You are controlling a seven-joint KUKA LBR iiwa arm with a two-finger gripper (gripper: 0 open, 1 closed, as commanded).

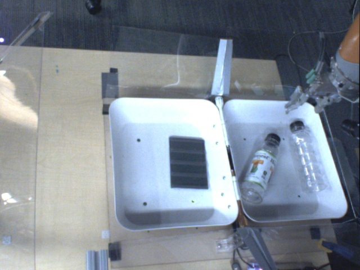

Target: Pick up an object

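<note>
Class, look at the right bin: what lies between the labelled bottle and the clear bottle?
In the camera view, nothing: only bare white bin floor separates the labelled bottle from the clear bottle.

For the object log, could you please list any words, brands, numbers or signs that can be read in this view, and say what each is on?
No text can be read in this view.
Labelled bottle, right bin: white label with an orange and green picture; any print is too blurred to read.
Clear bottle, same bin: no label seen.
Black ribbed pad, left bin: no marking seen.
</note>
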